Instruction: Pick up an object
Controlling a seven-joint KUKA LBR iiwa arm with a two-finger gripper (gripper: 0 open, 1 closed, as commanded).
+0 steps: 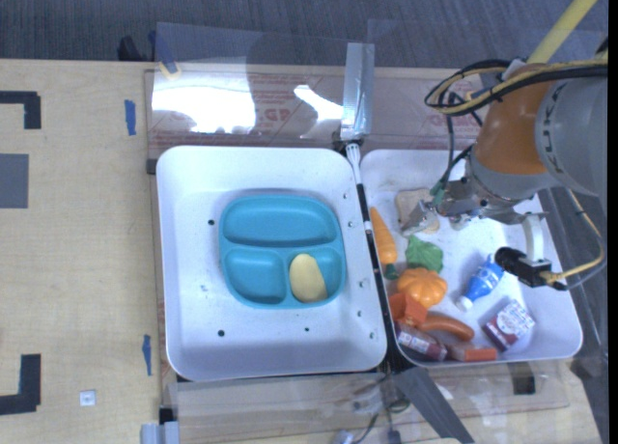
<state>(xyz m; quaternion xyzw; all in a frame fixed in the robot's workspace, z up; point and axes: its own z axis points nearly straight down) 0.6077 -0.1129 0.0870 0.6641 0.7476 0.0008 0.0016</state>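
We see two white bins side by side on the tabletop. The left bin (pixel 183 268) holds a blue divided tray (pixel 275 225) with a yellow potato-like piece (pixel 308 277) in its lower-right compartment, long axis running toward the near and far edges.

The right bin (pixel 565 331) carries the clutter. An orange carrot (pixel 383 237) lies along the bin's left wall, long axis near-to-far, tip toward the far edge. Next to it is a green leafy piece (pixel 425 255), then an orange pepper-like piece (pixel 421 290) just nearer. A sausage (pixel 449 325) lies near the bin's near edge, long axis roughly left-right, close to a dark small packet (pixel 418 342). A blue-and-white bottle (pixel 483 283) is tilted, cap toward the near left. A red-and-white wrapped pack (pixel 509 323) sits in the near right corner.

The end effector (pixel 432 212) is low in the far-left part of the right bin, just beyond the green piece, the arm (pixel 541 138) coming in from the right. We cannot tell whether it is clenched or released, or grasping anything. Cables (pixel 463 85) loop over the wrist.
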